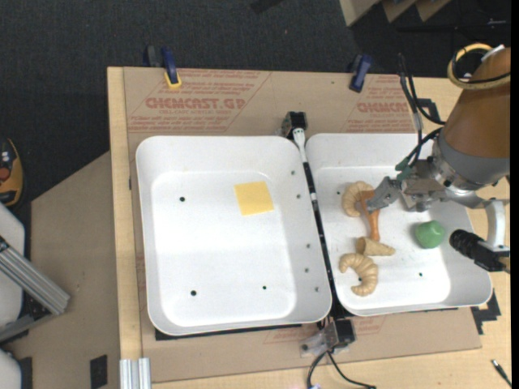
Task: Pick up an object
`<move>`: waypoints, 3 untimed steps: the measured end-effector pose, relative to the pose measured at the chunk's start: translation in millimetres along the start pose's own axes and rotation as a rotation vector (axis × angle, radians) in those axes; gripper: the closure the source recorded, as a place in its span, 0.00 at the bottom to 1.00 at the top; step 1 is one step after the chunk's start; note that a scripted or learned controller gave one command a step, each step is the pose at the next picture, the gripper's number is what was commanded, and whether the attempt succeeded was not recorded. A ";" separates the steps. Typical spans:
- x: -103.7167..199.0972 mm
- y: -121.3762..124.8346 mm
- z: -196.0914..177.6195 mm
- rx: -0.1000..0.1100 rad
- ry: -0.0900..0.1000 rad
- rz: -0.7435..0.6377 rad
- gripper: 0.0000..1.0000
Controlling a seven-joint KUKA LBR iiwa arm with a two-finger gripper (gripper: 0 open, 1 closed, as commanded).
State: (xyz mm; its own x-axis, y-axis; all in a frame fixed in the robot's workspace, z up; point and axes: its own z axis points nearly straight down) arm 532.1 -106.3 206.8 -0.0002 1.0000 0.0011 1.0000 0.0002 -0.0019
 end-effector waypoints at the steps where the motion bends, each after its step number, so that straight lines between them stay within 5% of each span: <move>1: 12.7 59.2 128.6 0.001 0.000 -0.002 0.00; 2: 10.9 59.1 111.1 -0.005 -0.002 0.002 1.00; 3: 80.6 103.0 14.8 -0.016 0.000 -0.009 1.00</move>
State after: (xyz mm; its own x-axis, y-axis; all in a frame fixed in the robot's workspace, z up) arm 635.1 -25.7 191.9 -0.0088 1.0000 0.0012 0.9999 0.0088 0.0143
